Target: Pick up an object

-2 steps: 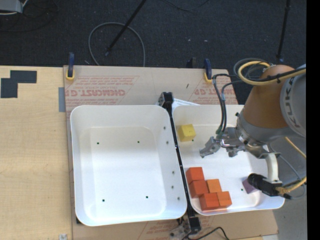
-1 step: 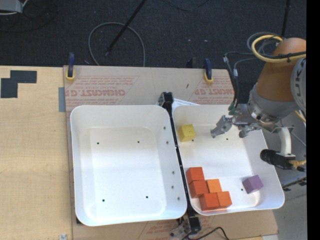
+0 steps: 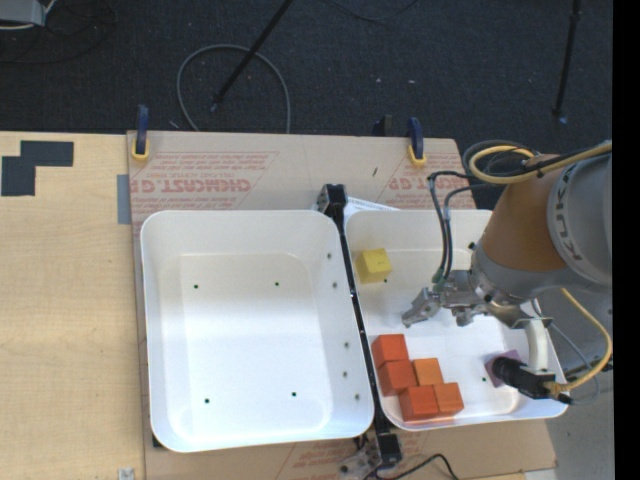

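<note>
In the right bin (image 3: 400, 230), a small yellow cube (image 3: 376, 263) lies near the far left corner. Several orange and red blocks (image 3: 415, 378) sit packed together at the near left of that bin. A purple piece (image 3: 503, 368) lies near the bin's right wall, partly hidden by a black cable end. My gripper (image 3: 438, 315) hangs over the middle of the right bin, right of the yellow cube and above the orange blocks. Its fingers (image 3: 414, 314) are spread open, and nothing sits between them.
The left bin (image 3: 160, 268) stands beside the right one, with a black divider clip (image 3: 333, 198) at their far junction. Cables (image 3: 440, 218) trail from the wrist over the right bin's far side. Both bins rest on cardboard (image 3: 240, 173) clamped to the bench.
</note>
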